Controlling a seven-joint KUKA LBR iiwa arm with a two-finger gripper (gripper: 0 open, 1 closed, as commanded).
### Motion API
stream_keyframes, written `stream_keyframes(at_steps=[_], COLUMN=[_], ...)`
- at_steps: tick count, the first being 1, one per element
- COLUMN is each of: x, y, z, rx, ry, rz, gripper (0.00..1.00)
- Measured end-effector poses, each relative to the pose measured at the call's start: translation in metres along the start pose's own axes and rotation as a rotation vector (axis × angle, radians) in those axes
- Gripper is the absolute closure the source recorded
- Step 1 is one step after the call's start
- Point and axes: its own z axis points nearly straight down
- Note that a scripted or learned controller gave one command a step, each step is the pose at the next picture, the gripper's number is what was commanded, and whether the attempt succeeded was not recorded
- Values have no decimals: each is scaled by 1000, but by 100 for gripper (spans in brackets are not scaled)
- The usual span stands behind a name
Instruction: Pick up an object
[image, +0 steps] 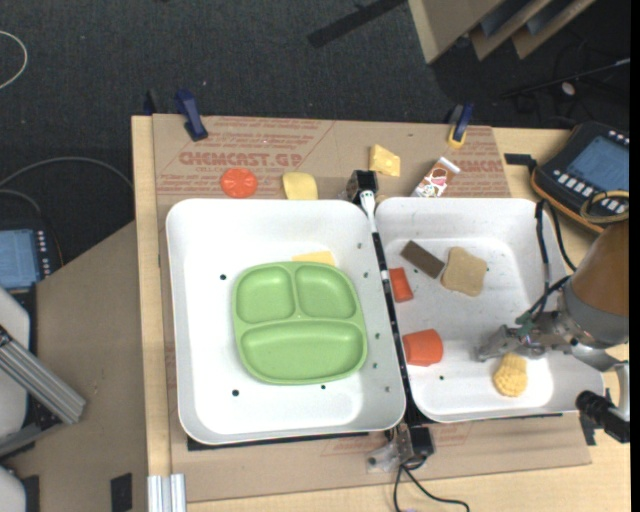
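Observation:
The right bin (470, 215) holds a dark brown bar (422, 260), a tan bread-like piece (465, 271), a small orange block (400, 285), a larger orange piece (423, 347) and a yellow corn-like piece (510, 375). My gripper (497, 347) is low in this bin's front right part, just above and left of the yellow piece. The grey arm (600, 300) reaches in from the right. Nothing visible is held.
In the left bin (200, 300) sit a green divided plate (298, 322) and a pale yellow piece (315, 258) behind it. On the cardboard behind the bins lie an orange disc (239, 182), yellow pieces (299, 185) and a red-white packet (435, 180). A control pendant (595, 170) lies far right.

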Motion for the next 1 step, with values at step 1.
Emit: stream_keyframes(at_steps=[1], x=[81], y=[0], z=[0], rx=[-2], ry=[2], rz=[-9], gripper=[0])
